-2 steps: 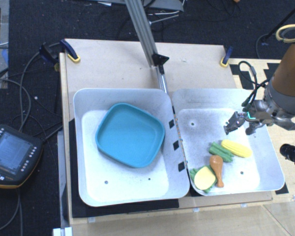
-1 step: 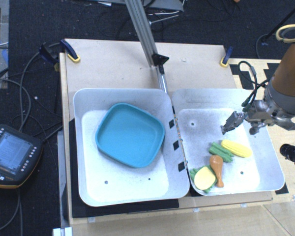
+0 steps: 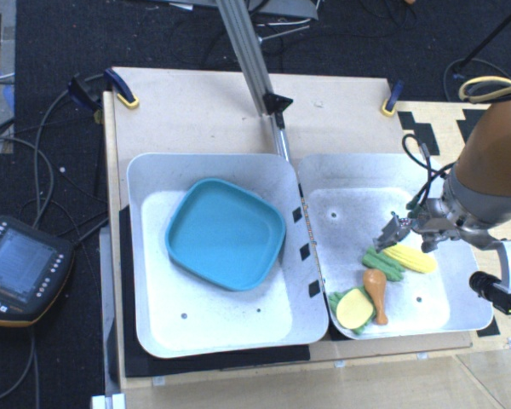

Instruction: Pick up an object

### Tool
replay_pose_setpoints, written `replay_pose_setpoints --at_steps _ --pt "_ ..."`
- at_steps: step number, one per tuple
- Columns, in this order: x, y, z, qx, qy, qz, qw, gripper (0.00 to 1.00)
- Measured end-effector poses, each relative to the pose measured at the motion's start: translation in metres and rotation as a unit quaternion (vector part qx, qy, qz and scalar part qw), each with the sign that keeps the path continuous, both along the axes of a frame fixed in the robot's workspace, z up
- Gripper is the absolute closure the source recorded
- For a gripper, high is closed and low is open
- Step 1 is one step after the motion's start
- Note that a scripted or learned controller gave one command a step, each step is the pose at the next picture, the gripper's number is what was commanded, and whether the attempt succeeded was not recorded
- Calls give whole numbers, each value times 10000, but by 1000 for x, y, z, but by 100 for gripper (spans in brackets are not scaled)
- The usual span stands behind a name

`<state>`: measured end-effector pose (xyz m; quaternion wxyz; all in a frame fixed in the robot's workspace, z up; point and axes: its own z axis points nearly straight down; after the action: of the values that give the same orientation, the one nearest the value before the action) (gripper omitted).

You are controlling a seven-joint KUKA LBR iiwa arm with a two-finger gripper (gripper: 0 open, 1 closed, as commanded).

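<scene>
While the gripper (image 3: 398, 228) hovered low in the right bin (image 3: 349, 198), jaws' state impossible to tell, your target, the yellow corn (image 3: 411, 259) beside the green pod (image 3: 383, 264), wanted a centred, straight-down descent.

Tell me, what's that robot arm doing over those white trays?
The robot arm is reaching in from the right, and its pincer is down in the right bin, just above some toy food. A yellow corn cob and a green veggie lie right under it, with a drumstick and a yellow-green slice nearby. It wants to pick one up but holds nothing clearly yet. The left bin has a blue plate.
</scene>
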<state>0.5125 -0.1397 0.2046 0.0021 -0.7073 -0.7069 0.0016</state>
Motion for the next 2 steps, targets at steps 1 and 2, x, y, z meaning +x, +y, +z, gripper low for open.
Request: replay_pose_setpoints --at_steps 1,2 --pt "2 9 -49 1 -3 6 10000 0" --pt "-3 4 -106 -11 -31 -4 10000 0"
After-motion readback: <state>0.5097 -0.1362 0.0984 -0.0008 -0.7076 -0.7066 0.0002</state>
